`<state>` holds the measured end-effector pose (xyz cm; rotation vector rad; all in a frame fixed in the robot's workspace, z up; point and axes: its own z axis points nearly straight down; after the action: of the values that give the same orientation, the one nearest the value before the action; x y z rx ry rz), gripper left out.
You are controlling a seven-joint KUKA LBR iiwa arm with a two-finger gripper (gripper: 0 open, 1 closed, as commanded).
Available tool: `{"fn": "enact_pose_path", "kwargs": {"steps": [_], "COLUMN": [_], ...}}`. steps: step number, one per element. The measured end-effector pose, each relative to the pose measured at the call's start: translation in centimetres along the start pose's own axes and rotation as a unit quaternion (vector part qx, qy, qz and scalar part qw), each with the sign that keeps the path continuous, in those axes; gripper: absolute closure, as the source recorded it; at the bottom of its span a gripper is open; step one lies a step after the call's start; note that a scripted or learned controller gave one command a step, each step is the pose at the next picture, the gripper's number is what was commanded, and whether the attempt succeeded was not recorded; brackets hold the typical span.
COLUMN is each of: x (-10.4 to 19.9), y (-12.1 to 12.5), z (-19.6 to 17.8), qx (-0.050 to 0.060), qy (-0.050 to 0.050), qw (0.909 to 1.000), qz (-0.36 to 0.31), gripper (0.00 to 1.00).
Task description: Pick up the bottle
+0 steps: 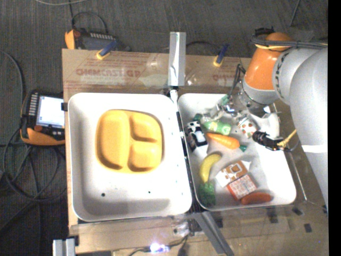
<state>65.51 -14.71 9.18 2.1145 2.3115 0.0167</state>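
A small clear-green bottle (217,126) lies on its side near the back of the right bin (285,183), just above an orange carrot (224,141). My gripper (230,108) hangs below the arm's orange band (264,73), low over the bin's back part. It is directly behind the bottle and close to its upper edge. From this view I cannot tell whether it touches the bottle.
The right bin also holds a banana (209,166), a dark green vegetable (208,194), a red-and-white box (238,179), a red sausage (256,198) and a black-and-white item (196,134). A yellow divided plate (129,140) lies in the left bin (80,196).
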Motion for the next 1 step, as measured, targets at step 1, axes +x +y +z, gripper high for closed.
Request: {"fn": "enact_pose_path", "kwargs": {"steps": [1], "x": [0.21], "y": [0.12], "z": [-0.88], "qx": [-0.001], "qy": [0.001], "qw": [1.0], "qz": [-0.001], "gripper": [1.0]}}
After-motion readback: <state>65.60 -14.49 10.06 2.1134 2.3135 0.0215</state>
